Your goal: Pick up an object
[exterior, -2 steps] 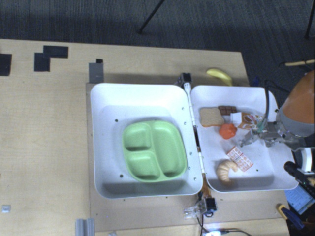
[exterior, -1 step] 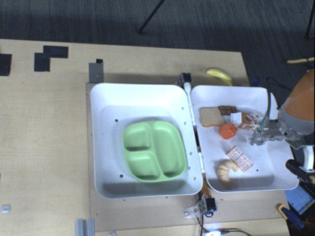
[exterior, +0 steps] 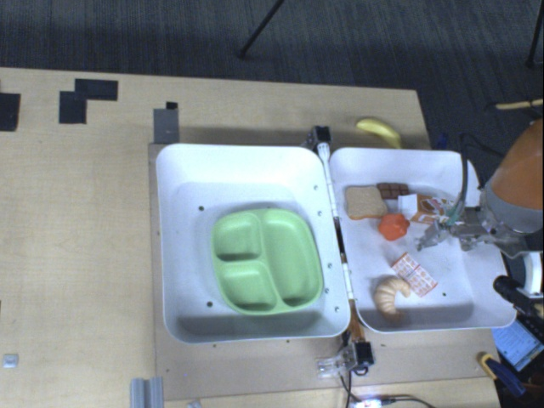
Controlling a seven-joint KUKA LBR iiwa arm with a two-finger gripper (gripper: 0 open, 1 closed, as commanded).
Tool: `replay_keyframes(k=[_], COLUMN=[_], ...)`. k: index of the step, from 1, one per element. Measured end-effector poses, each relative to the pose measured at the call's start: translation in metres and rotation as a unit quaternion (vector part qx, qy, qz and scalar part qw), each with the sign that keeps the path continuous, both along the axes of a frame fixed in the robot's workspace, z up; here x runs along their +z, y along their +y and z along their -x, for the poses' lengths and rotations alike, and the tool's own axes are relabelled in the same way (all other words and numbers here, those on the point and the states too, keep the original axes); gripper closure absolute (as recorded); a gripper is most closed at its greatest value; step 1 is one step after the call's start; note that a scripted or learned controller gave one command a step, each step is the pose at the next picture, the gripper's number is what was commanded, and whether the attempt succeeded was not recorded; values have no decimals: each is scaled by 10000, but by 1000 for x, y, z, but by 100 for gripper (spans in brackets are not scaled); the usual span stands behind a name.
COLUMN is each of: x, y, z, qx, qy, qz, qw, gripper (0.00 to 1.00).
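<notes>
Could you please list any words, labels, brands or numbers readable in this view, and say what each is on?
None can be read.
Checkered packet: red-and-white pattern, any print too blurred.
Small packages at the right bin's far side: markings too small to read.

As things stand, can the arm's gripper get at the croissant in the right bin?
Probably yes. The croissant lies uncovered near the bin's front wall, its top exposed, and the gripper hangs above the same bin, with the patterned packet beside it.
</notes>
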State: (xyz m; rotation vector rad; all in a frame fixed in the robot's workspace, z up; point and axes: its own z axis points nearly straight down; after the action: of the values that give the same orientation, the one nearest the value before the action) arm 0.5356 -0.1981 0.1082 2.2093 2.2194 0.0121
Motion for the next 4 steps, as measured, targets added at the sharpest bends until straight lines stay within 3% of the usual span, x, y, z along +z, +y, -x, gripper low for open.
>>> replay_keyframes(k=[1, 2, 3, 4], x=[-22, -10, 78, 77], y=[84, 84, 155, 154], z=[47, 44, -106, -106], qx=[-3, 0, 11, 9], qy=[25, -7, 35, 48], qz=[-9, -1, -12, -7], qw=[10000, 10000, 10000, 10000], gripper=[0, 100, 100, 0])
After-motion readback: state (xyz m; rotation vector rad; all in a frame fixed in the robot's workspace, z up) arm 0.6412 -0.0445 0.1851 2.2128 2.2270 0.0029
